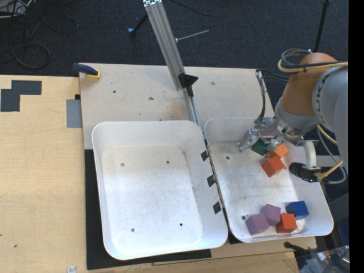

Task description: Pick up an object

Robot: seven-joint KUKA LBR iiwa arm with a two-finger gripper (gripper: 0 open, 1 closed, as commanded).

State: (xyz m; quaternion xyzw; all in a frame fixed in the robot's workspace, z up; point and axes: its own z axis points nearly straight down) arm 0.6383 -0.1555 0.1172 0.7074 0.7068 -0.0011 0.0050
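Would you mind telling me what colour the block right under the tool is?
Green, best seen in the camera view, beside an orange block.

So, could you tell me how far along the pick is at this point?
Done: the gripper has reached into the right bin, low beside the green block and two orange blocks. In hand: nothing visibly. Left: closing on a block and lifting it; the purple, blue and orange cluster sits untouched in the near corner.

Bright, even overhead light; soft faint shadows; mild blur overall; white bins (151,131) near overexposed.
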